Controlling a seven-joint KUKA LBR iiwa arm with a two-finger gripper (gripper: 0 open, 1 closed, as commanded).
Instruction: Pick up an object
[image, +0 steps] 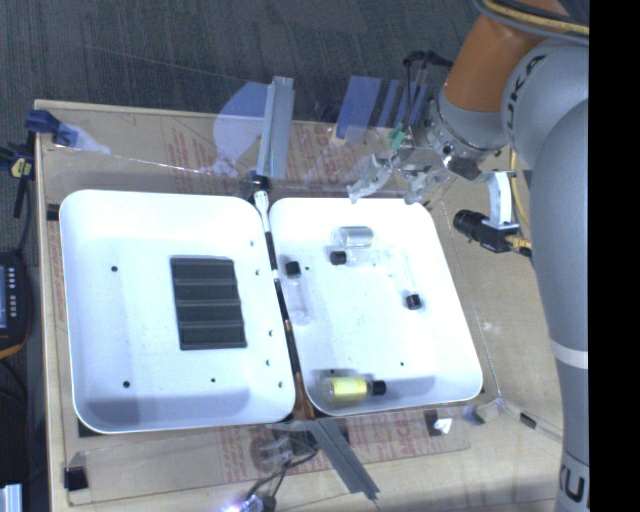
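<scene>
My gripper (398, 183) hangs over the far edge of the right bin (455, 330), its two fingers spread open with nothing between them. Just below it in that bin lies a clear plastic piece with a black cap (352, 240). A small black item (412, 300) rests near the bin's right side, and another small black piece (292, 268) sits by the left wall above a clear tube (298, 300). A yellow bottle with a black cap (348, 387) lies at the near edge. In the left bin (100, 330) lies a dark ribbed rectangular block (208, 302).
The grey arm with its orange band (495, 50) fills the upper right, with a black clip and cable (485, 230) beside the right bin. Blue and clear fixtures (270, 110) stand behind the bins. A metal bracket (330, 455) sits at the bench's front.
</scene>
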